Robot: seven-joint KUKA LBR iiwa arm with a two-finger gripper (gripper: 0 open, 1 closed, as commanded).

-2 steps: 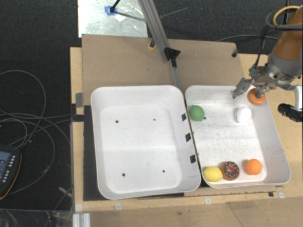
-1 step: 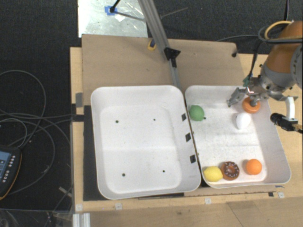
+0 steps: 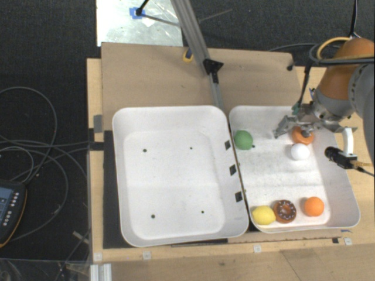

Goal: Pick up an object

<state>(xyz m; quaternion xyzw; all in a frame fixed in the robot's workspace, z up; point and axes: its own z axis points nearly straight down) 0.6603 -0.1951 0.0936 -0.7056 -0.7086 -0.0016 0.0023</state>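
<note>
1. The left bin [image 3: 176, 174] lies bare white from wall to wall — wide open floor with nothing to snag, a fair place to carry a thing across to if that is wanted.
2. Where the two bins meet, the green ball [image 3: 243, 139] sits just inside the right bin [image 3: 345, 206], close against the shared rim. A grasp there would, I judge, need the fingers lined up along the rim, not across it.
3. Along the right bin's near wall stand the yellow lemon [image 3: 263, 215], the brown doughnut [image 3: 285, 211] and the orange ball [image 3: 314, 206] in a row, lemon and doughnut touching. They look crowded for a clean pinch.
4. The white ball [image 3: 300, 152] rests mid-bin, just below an orange object [image 3: 303, 136] — the likely target.
5. The gripper [image 3: 302, 127] hangs low directly over that orange object, near the bin's far wall. Whether its fingers are apart or together I cannot tell, nor whether the object is between them.
6. To do this step well, I judge, centre on the orange object, descend straight, and keep clear of the white ball beside it and the far rim behind; lift vertically before any sideways travel.
</note>
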